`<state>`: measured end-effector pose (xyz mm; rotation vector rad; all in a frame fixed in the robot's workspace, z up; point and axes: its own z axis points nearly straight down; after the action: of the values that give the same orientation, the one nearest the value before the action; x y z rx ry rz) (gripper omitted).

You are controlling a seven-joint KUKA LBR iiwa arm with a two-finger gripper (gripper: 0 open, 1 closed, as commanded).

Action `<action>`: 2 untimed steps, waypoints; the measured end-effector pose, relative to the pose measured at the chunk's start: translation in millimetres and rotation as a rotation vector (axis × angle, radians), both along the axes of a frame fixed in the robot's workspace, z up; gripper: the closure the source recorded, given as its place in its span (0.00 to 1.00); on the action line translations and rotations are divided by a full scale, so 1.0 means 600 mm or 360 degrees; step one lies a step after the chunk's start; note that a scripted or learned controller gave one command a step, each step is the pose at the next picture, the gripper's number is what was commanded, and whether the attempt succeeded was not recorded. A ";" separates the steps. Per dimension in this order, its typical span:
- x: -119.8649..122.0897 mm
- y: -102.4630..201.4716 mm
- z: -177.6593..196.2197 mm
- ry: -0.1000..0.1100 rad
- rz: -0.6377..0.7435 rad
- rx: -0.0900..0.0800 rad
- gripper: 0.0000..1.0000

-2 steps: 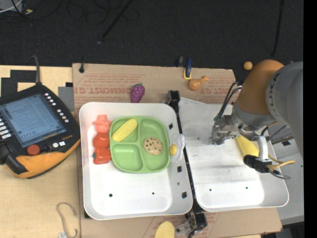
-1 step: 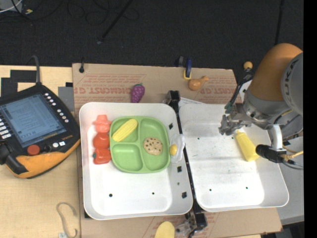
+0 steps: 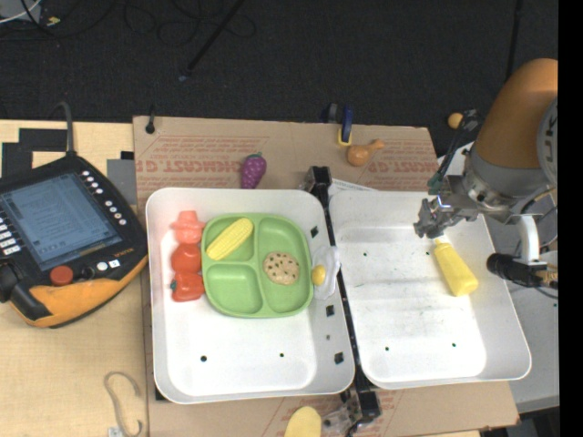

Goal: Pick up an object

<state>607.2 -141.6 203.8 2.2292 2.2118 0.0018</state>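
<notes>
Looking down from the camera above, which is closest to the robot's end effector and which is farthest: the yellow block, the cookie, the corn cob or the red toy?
From the end effector, over the right bin:
1. Yellow block, right bin, just below it.
2. Cookie, green tray's right compartment, left bin.
3. Corn cob, tray's upper-left compartment.
4. Red toy, left of the tray, farthest.

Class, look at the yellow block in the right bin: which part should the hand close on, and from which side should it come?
Probably the middle of the yellow block, from straight above. It lies flat on the right bin's floor, long and narrow, slanting toward the view's lower right, so closing across its short width looks easiest. The hand hangs just by its upper end.
</notes>
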 end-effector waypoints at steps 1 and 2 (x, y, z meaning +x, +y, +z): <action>0.000 -0.003 0.042 0.0001 0.0004 0.0000 1.00; 0.012 0.082 0.024 0.0007 0.0018 0.0004 1.00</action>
<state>614.4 -92.7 218.0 2.2204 2.2275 -0.0008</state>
